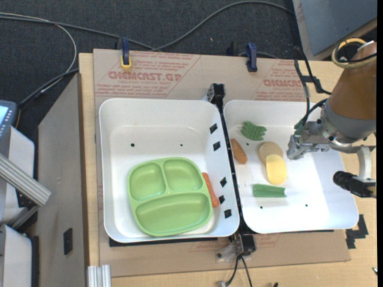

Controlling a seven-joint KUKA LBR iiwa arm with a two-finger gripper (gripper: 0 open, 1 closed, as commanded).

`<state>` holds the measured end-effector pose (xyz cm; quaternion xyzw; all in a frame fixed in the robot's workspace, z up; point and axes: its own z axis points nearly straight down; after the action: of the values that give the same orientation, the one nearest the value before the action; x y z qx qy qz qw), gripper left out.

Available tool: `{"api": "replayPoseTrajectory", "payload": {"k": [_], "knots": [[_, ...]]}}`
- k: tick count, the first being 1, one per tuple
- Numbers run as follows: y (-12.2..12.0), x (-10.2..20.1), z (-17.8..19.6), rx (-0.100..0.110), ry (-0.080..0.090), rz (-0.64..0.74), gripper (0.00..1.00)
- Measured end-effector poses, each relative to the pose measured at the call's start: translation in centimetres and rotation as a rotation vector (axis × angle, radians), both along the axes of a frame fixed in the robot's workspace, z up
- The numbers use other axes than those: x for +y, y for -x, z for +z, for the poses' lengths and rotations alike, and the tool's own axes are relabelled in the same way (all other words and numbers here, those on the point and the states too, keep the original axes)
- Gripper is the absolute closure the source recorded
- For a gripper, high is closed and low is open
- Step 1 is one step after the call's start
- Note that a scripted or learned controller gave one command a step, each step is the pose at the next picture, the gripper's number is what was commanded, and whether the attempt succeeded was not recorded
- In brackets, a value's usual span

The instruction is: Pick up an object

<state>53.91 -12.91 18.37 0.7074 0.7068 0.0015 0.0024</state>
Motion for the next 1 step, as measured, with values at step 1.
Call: {"api": "replayPoseTrajectory", "payload": {"k": [1], "knots": [[0.02,-0.25,4.32,0.002,-0.001,0.002,1.00]]}}
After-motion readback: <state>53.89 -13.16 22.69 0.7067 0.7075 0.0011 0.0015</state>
